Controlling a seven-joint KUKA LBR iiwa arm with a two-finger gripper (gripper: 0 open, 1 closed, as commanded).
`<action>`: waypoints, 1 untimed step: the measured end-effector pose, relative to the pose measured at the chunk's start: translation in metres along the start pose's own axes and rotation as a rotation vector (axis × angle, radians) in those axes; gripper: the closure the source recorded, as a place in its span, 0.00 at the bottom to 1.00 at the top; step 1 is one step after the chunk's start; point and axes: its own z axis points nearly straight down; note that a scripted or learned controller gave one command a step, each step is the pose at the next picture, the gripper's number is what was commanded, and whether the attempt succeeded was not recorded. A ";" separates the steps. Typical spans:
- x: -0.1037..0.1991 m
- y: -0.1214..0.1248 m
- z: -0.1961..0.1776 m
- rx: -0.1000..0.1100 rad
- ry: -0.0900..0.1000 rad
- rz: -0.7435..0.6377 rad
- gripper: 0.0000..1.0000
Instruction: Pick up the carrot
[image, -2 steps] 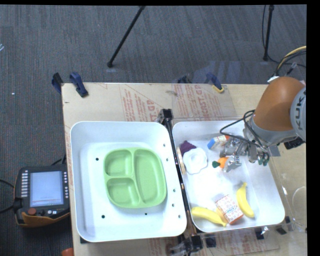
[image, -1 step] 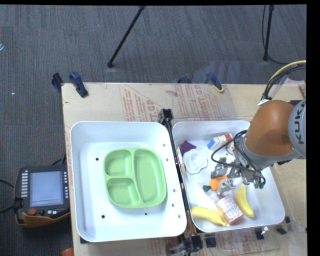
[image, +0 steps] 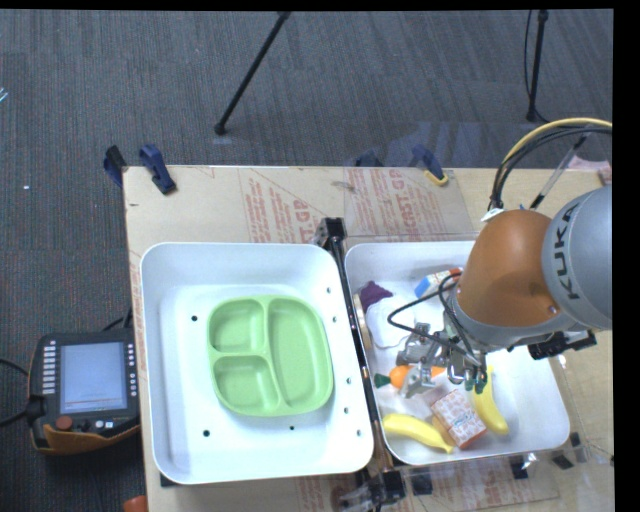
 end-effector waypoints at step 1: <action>0.000 -0.001 0.000 0.001 0.000 0.001 0.00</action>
